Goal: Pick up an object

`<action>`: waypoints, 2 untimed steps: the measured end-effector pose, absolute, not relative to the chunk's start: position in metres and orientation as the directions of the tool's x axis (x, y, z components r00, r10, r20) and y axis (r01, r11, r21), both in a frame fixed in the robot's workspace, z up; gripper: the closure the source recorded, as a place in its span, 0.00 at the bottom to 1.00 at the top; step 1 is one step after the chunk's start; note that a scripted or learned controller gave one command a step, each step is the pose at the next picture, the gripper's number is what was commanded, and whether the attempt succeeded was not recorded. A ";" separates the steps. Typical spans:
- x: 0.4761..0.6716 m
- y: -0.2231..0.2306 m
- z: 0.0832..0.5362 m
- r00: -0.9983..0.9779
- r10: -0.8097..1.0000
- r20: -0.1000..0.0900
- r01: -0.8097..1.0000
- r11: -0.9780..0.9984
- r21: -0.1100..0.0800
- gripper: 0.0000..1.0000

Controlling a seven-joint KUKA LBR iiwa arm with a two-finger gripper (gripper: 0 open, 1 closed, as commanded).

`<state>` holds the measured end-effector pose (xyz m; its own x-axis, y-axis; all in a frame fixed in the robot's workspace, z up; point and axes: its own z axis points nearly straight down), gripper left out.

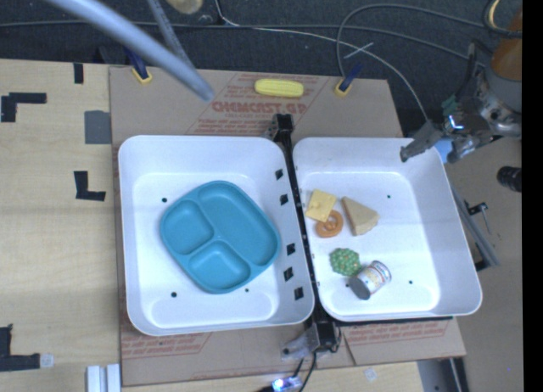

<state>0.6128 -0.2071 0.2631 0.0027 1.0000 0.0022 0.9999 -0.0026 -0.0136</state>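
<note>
We are at the approach, our pincer (431,144) at the right bin's (441,212) two o'clock corner, its state untellable, and next must descend toward the cheese wedge (360,215) near centre.

Brightness: even, fairly bright light is falling from overhead on the two white bins (136,238), which are showing near-white with little surface detail.
Shadows: soft, faint shadows are lying under the blue tray (219,236); no hard edges are showing.
Dim areas: the ground behind the bins is reading dark and murky.
Blur: the grey tube (110,19) crossing above the left bin is appearing out of focus.
Sharpness: the picture is looking soft and slightly grainy overall.
</note>
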 end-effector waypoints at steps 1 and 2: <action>0.615 -0.206 0.271 -0.001 1.000 -0.001 1.000 0.001 -0.001 0.00; 0.622 -0.209 0.224 -0.001 1.000 0.000 1.000 0.001 -0.005 0.00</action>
<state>0.6215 -0.2088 0.2241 -0.0013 1.0000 -0.0003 1.0000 0.0013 -0.0053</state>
